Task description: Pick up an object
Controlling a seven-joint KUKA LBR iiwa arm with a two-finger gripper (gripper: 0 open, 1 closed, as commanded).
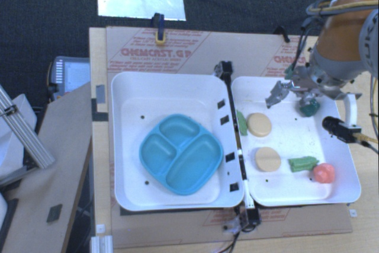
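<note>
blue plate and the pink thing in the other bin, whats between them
In the camera view, from the blue divided plate toward the pink object come the black-clipped bin walls, a tan disc, then a green block.

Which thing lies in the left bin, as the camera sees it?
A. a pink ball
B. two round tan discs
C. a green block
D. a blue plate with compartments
D: the blue plate lies alone in the left bin, while the discs and the green and pink things lie in the right bin.
</note>
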